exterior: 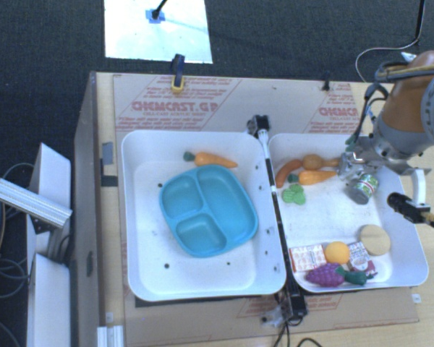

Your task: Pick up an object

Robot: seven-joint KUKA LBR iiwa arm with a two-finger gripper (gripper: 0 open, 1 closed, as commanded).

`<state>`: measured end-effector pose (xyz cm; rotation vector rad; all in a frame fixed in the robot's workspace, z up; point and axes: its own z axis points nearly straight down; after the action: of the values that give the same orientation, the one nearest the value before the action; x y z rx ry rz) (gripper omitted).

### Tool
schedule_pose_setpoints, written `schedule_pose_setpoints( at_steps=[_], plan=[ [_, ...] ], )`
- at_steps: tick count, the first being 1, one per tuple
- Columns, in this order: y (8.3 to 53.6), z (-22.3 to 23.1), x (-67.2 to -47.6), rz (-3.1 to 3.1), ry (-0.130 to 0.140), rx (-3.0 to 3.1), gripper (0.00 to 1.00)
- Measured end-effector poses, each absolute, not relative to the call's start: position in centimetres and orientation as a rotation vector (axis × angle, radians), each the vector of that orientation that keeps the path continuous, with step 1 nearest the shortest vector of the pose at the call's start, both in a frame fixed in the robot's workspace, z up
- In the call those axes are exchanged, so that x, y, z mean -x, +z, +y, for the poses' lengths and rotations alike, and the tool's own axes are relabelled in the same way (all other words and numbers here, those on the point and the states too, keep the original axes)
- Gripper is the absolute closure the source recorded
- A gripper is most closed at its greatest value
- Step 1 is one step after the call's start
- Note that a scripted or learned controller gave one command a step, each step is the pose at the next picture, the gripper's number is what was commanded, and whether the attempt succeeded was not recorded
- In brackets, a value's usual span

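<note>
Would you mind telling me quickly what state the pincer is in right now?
Pincer: down in the right bin, at a small green-labelled can; open or closed cannot be told.

Room and blockers across the two bins

We are seeing open floor mid right bin [419, 266], between the can [362, 187] and broccoli [294, 194] above and the food cluster [338, 264] crowding the near edge; the blue tray [208, 210] is filling most of the left bin [141, 215].
</note>
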<state>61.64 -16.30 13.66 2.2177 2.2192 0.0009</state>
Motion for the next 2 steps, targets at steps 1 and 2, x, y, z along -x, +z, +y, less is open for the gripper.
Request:
schedule_pose_setpoints(
  at_steps=[1,2],
  plan=[
    [13.6,-16.2,-61.6,2.223,0.001,-2.217,0.0],
    [9.1,-10.4,-66.0,2.221,-0.005,-2.221,0.0]
  ],
)
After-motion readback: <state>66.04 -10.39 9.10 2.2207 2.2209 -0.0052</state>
